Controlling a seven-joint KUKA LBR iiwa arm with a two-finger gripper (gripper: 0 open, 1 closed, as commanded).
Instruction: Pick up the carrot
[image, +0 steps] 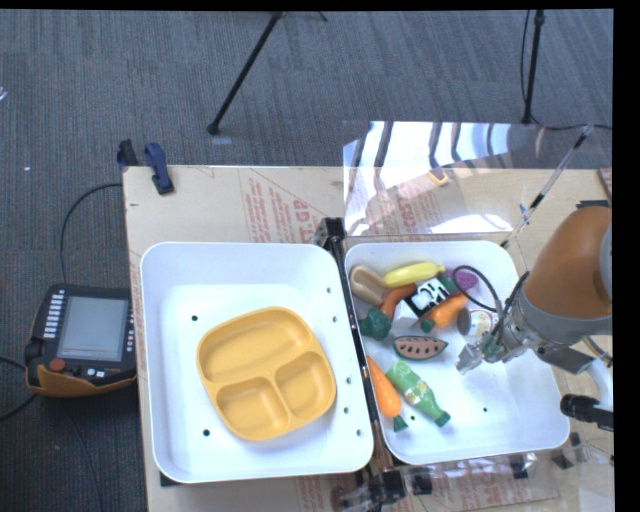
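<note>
An orange carrot (385, 390) with a green stem end lies in the right bin (520, 425), close to its left wall and beside a green bottle (419, 393). A second carrot-like orange piece (449, 311) lies further back among the toy foods. My gripper (478, 353) hangs over the middle of the right bin, to the right of a watermelon slice (420, 347) and well right of the front carrot. Nothing shows in its grasp. The arm's orange band (568, 265) stands above it.
The right bin also holds a yellow banana (412, 273), a brown roll (367, 284), a black-and-white item (431, 294) and a purple ring (468, 277). The left bin (170, 400) holds a yellow divided plate (265, 372). A pendant (88, 335) lies off the bench.
</note>
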